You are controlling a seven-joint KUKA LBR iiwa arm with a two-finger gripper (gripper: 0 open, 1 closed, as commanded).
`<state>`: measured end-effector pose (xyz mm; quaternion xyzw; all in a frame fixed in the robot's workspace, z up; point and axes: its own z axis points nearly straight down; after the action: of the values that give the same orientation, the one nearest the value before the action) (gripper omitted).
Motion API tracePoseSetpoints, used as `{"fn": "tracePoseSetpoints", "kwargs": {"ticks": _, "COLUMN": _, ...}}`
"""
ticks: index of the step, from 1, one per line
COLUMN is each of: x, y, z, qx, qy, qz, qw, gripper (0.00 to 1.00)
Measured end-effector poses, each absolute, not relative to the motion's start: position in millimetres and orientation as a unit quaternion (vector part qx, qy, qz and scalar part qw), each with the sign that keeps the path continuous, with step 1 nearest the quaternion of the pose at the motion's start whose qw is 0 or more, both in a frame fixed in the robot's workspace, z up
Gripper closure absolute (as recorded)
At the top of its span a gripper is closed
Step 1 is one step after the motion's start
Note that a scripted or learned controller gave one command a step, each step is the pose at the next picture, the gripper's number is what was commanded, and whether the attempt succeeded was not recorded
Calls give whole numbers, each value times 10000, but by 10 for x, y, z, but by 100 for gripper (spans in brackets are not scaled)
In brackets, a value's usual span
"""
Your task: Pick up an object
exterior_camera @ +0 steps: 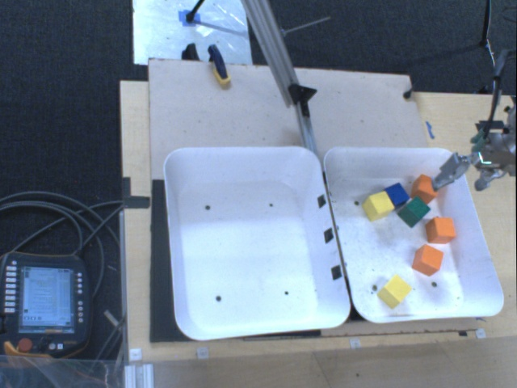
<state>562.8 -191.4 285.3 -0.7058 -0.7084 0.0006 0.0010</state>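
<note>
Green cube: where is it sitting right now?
The green cube lies in the right bin, toward its far side, touching the blue cube, with an orange cube just behind.

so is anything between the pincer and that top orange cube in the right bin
Nothing visible is in the way. The pincer sits right at the top orange cube, at its right side. The green cube and blue cube lie on the far side.

Smooth, faintly glossy white plastic bins sit on my matt, wood-like bench; my end effector is dull grey metal.
</note>
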Motion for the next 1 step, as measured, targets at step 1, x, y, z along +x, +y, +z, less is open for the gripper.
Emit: {"fn": "tracePoseSetpoints", "kwargs": {"ticks": 1, "x": 5635, "y": -1911, "z": 2876, "qx": -7054, "qy": -7088, "qz": -6, "qw": -9, "gripper": 0}}
